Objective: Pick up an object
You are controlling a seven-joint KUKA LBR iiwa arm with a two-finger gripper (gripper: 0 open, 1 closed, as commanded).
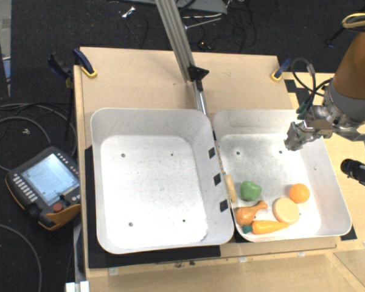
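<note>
Nothing is picked up yet, by the look of it. The candidate objects lie clustered at the near end of the right bin: an orange carrot against the near wall, a tan drumstick-shaped piece just beyond it toward the left bin, a pale round slice beside the carrot, a green piece and an orange ball a little farther in. All rest on the bin floor, untouched.

Farther along the right bin, the pincer hangs above bare floor, well apart from the cluster; whether it is apart or together I cannot tell, and nothing shows in it. So reach, descent and grasp all remain.

The bench is pale wood. Beside it, on the left bin's side, a teach pendant lies on dark floor among cables.
</note>
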